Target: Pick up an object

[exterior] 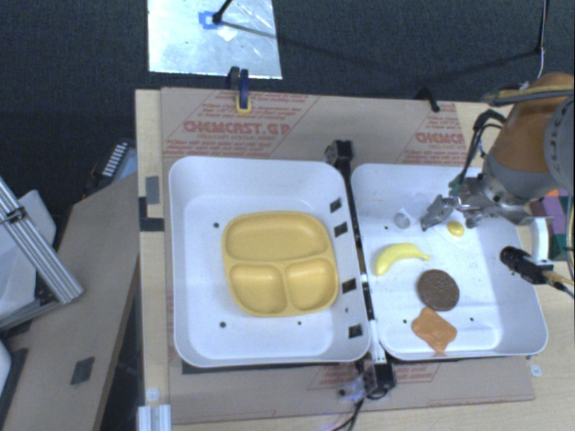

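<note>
The gripper is hovering over the right bin, its finger state not discernible, between a small grey object and a small yellow piece. Approach step, apparently; next move is calling for a descent onto one item.

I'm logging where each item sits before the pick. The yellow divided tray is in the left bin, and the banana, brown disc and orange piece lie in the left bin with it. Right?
Not quite. The camera view shows the yellow divided tray in the left bin, but the banana, brown disc and orange piece lie in the right bin.
</note>
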